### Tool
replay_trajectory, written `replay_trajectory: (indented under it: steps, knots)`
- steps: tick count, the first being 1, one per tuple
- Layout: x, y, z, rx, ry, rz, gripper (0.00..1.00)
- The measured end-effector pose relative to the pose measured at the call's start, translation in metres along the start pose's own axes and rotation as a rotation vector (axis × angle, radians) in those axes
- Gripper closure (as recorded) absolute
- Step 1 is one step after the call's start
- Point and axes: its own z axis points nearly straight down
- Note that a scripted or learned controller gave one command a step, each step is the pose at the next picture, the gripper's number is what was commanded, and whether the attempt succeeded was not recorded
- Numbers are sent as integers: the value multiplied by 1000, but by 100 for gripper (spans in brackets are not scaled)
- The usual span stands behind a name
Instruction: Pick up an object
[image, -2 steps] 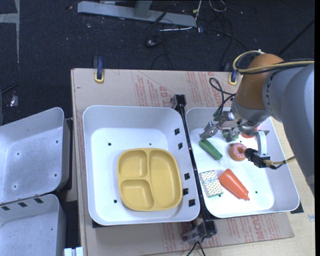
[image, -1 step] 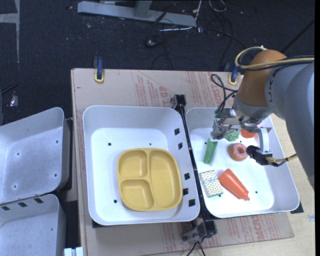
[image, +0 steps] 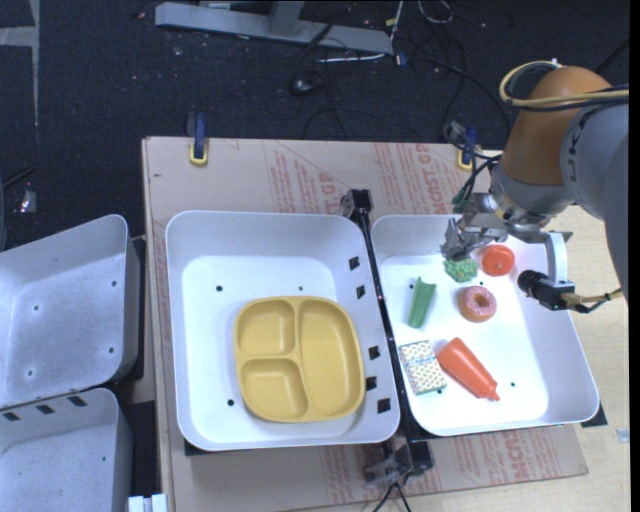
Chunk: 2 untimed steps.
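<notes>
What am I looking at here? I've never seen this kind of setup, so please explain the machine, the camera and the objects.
One fixed camera looks down at a slant on a bench with two white bins. The grey and orange arm reaches in from the right; its end effector sits right over a green broccoli-like piece. Whether it grips it is unclear. That right bin also has a tomato, doughnut, green pepper, carrot and patterned packet. The left bin has a yellow divided tray.
</notes>
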Motion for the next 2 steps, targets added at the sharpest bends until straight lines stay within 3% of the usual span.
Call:
replay_trajectory:
  steps: [1,2]
  knots:
    - [0,2,-54,-1,0,-4,100]
    - [52,6,-67,3,3,-9,100]
